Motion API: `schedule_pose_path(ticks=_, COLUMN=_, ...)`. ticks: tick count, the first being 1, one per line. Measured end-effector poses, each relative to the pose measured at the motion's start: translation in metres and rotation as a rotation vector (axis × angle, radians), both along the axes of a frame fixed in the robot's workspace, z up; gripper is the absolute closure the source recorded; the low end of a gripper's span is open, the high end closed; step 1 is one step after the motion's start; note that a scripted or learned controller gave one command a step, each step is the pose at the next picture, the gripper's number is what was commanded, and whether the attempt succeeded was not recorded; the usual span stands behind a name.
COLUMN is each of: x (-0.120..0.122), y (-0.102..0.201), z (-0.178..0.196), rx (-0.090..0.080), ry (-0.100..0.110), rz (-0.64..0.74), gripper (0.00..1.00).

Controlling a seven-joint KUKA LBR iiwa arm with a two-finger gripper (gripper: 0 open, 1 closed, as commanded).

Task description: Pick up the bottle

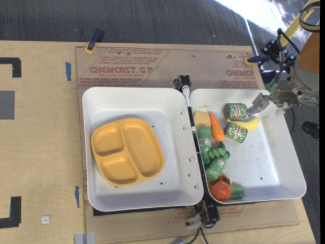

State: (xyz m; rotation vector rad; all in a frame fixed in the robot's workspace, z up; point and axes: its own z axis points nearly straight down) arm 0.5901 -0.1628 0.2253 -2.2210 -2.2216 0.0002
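The bottle (205, 140) appears to be the green one with pale markings. It lies on its side in the right bin (277, 159), against the bin's wall at nine o'clock, with its length running from twelve to six. It looks like smooth moulded plastic, rounded and narrow.

A carrot (217, 127), orange, tapered and glossy, lies just beside the bottle at its two o'clock. A pale yellow block (201, 118) touches the bottle's top end. Below it, towards six o'clock, is a clump of green toy pieces (218, 156) that is hard to tell apart, then a round red tomato (220, 189).

Near the bin's twelve o'clock are two short green cans (235, 111) with printed labels, and a yellow banana (245, 122) between them.

The gripper (257, 104) reaches in from two o'clock, grey and metallic, with its tip just beside the upper can and well apart from the bottle. Whether it is spread or pressed together cannot be told, and nothing shows held in it.

By these signs, the pick has not been made. The bottle rests in the bin untouched. The arm would have to cross towards nine o'clock, come down over the bottle, close on it and lift.

The left bin (91, 136) is shallow white plastic with rounded corners. It holds a yellow divided plate (127, 149) with three smooth wells.
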Motion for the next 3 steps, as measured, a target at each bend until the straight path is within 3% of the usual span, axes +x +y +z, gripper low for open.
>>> schedule_pose_path(ticks=1, x=-0.043, y=0.044, z=-0.138, rx=0.001, ry=-0.004, rz=-0.134, gripper=0.00)
schedule_pose_path(ticks=2, x=-0.107, y=0.062, z=-0.138, rx=-0.001, ry=-0.008, rz=-0.303, gripper=0.00)
schedule_pose_path(ticks=3, x=-0.106, y=0.060, z=-0.127, rx=-0.005, ry=-0.012, rz=-0.306, gripper=1.00)
